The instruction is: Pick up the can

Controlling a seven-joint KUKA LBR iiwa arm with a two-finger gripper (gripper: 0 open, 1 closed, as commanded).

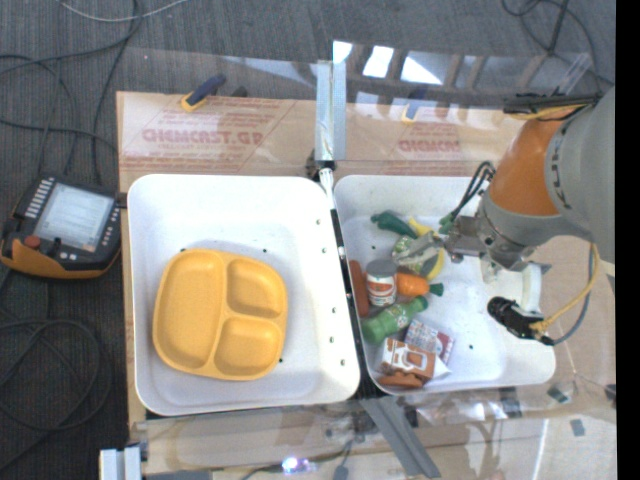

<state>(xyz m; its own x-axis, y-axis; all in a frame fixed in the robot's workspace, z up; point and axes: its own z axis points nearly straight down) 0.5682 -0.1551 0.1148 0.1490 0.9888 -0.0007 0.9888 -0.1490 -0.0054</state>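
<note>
Hovering my end effector (pixel 437 249) over the right bin (pixel 520 368), above the toy pile; can't tell whether it's open or shut. Can (pixel 380 286) stands upright just left and slightly nearer, close to the bin's left wall, orange carrot (pixel 411 286) touching it. Arm comes in from the right, wrist angled leftward.

Bright, even overhead light fills the frame, and the 2 white bins (pixel 300 193) come close to washing out. Hard glare patches sit on a clear panel (pixel 450 68) at the upper centre and upper right. Shadows are soft and short, seen under the yellow tray (pixel 220 313) at lower left. Focus is slightly soft throughout, and small items at centre right blur together. The dark floor (pixel 60 68) at upper left shows little detail.
</note>
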